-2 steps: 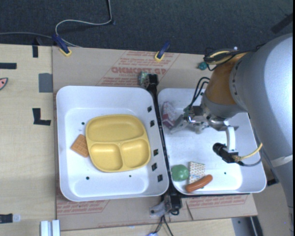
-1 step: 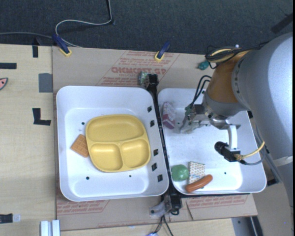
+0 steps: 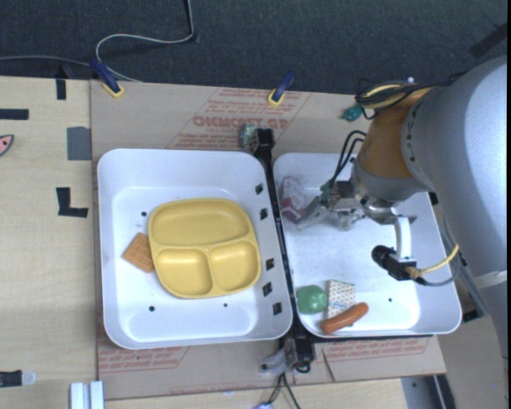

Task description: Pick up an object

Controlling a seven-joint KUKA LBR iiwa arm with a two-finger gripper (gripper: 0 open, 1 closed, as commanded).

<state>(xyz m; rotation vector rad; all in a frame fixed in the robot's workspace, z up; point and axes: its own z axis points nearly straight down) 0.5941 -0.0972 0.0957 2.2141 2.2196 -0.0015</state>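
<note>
In the right bin [image 3: 426, 313] my gripper [image 3: 317, 209] is low near the upper left corner, right beside a pale pink crumpled object [image 3: 291, 196] that lies against the bin's left wall. Whether it touches that object I cannot tell. At the front of the same bin lie a green round object [image 3: 311, 297], a patterned triangular piece [image 3: 341, 291] and an orange-red sausage [image 3: 345, 316], well away from the gripper.
The left bin [image 3: 119, 186] holds a yellow divided plate [image 3: 204, 247] with an orange cracker-like square [image 3: 138, 251] tucked at its left edge. The grey arm [image 3: 460, 143] covers the right bin's upper right part. A black cable [image 3: 400, 262] loops from the wrist.
</note>
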